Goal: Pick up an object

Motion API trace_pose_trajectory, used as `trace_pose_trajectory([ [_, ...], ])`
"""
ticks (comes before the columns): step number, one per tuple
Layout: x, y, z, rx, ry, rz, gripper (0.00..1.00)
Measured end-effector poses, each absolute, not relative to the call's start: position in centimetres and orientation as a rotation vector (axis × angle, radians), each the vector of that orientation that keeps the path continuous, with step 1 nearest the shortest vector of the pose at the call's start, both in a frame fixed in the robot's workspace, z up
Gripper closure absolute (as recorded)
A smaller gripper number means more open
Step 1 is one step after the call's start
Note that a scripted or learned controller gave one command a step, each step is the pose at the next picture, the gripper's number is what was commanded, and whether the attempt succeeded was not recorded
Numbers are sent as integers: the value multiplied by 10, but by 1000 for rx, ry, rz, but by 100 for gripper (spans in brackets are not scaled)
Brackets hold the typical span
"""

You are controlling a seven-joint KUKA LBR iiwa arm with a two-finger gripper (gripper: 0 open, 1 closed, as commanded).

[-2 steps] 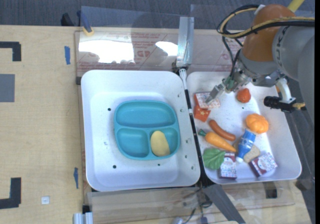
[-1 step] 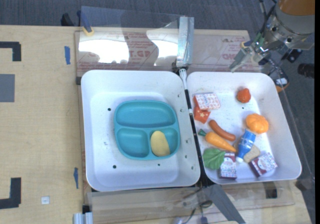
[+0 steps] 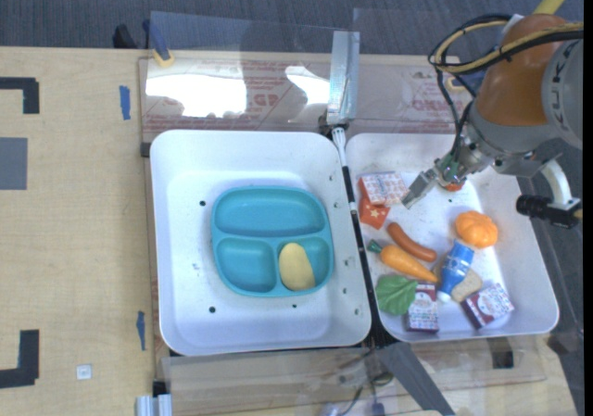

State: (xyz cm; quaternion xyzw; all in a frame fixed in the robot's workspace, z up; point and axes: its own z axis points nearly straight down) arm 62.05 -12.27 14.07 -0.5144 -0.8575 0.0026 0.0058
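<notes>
While over the right bin (image 3: 542,298), tool (image 3: 419,190) hovers.

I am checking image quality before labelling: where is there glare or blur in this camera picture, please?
In the camera view, strong white glare lies on the clear panel behind the left bin; the blue tray and yellow potato look evenly lit and sharp; the pincer over the right bin looks slightly soft, so its fingers are hard to read.

My way is open along the right bin's (image 3: 542,280) far edge; toward its near edge, the carrot (image 3: 408,262), bottle (image 3: 455,270) and cartons (image 3: 488,304) crowd together.
</notes>
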Motion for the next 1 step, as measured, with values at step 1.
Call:
trace_pose_trajectory([
  [1,644,-136,212,-1765,-2610,-6,0],
])
